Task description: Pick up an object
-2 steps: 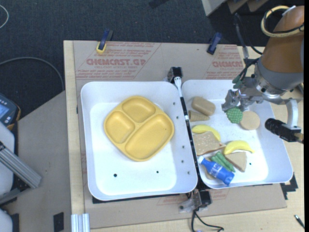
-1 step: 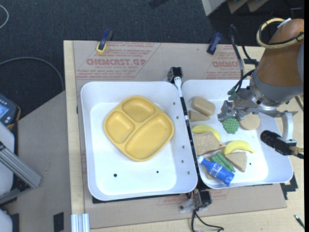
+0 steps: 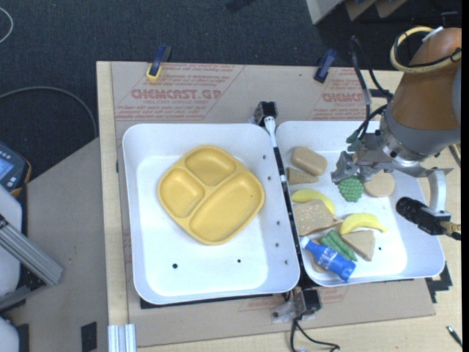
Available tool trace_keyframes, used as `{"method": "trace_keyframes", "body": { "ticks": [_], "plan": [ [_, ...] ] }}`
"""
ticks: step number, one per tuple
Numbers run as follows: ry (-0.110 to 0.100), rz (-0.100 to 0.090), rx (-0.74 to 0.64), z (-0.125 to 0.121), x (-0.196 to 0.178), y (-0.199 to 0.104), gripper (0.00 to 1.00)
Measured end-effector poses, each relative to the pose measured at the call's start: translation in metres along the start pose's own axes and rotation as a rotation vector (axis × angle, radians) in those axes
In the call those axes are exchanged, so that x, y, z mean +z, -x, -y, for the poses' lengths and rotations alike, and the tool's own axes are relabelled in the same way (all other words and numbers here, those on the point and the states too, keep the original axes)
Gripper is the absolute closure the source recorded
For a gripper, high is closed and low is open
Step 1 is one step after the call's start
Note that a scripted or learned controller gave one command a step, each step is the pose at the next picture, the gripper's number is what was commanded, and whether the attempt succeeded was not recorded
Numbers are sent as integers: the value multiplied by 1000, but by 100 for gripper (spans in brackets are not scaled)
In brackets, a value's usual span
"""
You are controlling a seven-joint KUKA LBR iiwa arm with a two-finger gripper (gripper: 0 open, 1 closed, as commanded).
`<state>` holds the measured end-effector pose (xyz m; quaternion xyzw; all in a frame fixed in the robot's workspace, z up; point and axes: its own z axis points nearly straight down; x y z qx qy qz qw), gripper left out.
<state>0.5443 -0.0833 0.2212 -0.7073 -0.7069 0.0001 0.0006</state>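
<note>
My gripper (image 3: pixel 353 171) hangs low over the right bin (image 3: pixel 412 249), right above a bumpy green toy vegetable (image 3: pixel 351 190); whether it touches that piece is unclear. Around it lie a tan bread roll (image 3: pixel 308 160), a round beige cookie (image 3: pixel 379 187), two yellow bananas (image 3: pixel 314 196) (image 3: pixel 362 223), a toast slice (image 3: pixel 313 217), a green pea pod (image 3: pixel 338 242), a bread wedge (image 3: pixel 363 246) and a blue bottle (image 3: pixel 330 259).
The left bin (image 3: pixel 150 233) holds a yellow divided plate (image 3: pixel 211 193). Between the bins runs a raised black-edged rim (image 3: pixel 281 189). The grey and orange arm (image 3: pixel 425 86) covers the right bin's far right side, with a black attachment (image 3: pixel 421 215) sticking out over it.
</note>
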Motion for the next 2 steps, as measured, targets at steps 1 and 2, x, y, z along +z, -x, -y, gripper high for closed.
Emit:
{"method": "trace_keyframes", "body": {
  "ticks": [1,2],
  "plan": [
    [-2,0,-1,1,5,-5,100],
    [3,1,-2,-13,2,-13,100]
  ]
}}
